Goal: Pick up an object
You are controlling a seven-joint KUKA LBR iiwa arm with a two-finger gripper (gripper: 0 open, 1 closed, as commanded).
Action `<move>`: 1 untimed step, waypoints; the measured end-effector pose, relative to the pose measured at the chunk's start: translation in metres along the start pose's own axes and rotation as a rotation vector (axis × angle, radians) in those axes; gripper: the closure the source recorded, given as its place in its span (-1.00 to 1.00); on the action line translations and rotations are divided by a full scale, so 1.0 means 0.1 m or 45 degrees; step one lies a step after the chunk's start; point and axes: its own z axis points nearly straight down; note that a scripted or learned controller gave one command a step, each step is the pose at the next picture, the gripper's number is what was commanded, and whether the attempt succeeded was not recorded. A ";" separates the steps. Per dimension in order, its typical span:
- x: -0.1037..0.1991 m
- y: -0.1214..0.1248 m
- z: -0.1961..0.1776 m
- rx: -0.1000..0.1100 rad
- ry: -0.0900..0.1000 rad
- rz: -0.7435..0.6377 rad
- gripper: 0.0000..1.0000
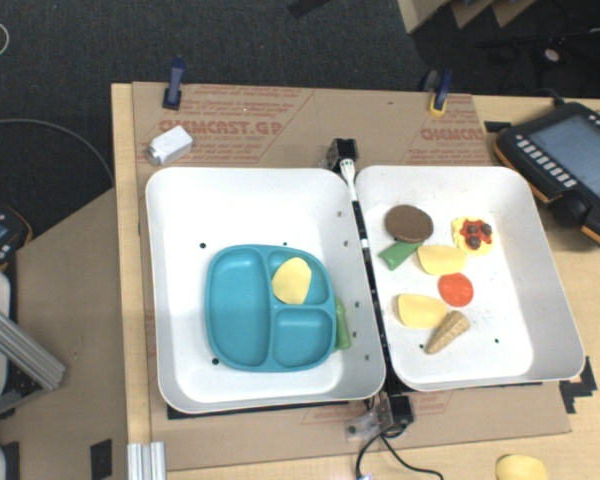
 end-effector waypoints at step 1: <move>1.03 -0.07 1.30 0.044 0.014 -0.020 -1.00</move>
